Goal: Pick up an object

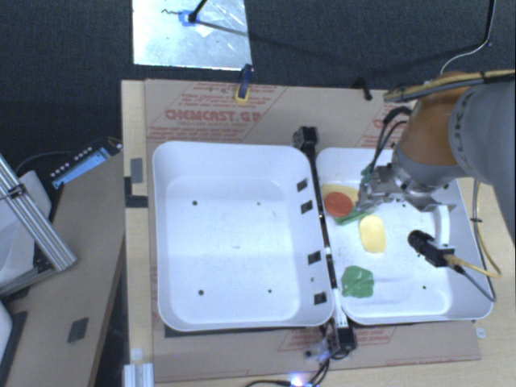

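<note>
Arm: we saw the grey arm (476, 127) reach in from the right, its orange band (431, 127) above the wrist, low over the right bin (463, 293).
Hand: the hand (372, 193) was down in the upper left part of that bin, just beside the red piece; whether it was open or closed, we could not tell.
Red piece: the red round thing (339, 205) lay near the bin's left wall, on an orange-yellow patch, with a green sliver beside it.
Yellow piece: the pale yellow lump (372, 234) sat just below the hand, apart from it.
Green piece: the green lump (357, 281) lay near the front left corner.
Left bin: the left bin (173, 164) stood right beside the other on the surface (133, 103).
</note>
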`<state>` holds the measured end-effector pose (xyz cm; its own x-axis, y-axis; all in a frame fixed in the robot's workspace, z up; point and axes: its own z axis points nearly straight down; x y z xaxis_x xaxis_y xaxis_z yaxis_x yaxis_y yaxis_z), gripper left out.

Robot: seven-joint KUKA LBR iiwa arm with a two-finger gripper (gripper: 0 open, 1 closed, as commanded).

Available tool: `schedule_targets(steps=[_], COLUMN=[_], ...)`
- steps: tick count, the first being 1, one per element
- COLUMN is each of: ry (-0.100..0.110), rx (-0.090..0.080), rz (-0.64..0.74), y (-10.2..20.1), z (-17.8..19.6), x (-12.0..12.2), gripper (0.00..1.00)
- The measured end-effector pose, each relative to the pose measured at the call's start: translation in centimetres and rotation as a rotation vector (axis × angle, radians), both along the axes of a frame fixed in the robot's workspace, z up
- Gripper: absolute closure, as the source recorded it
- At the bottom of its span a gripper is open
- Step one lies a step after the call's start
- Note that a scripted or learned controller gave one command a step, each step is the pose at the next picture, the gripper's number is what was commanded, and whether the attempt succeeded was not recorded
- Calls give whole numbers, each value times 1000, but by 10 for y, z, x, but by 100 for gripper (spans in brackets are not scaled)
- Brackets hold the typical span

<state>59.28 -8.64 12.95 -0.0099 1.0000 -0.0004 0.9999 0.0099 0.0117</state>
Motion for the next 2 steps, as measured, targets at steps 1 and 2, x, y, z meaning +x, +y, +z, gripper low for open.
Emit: schedule_targets(steps=[1, 2], ry=[10, 17], rx=[0, 2], rz=[-7, -12], y=[-3, -30], z=[-3, -47], x=[-5, -73], gripper=[0, 0])
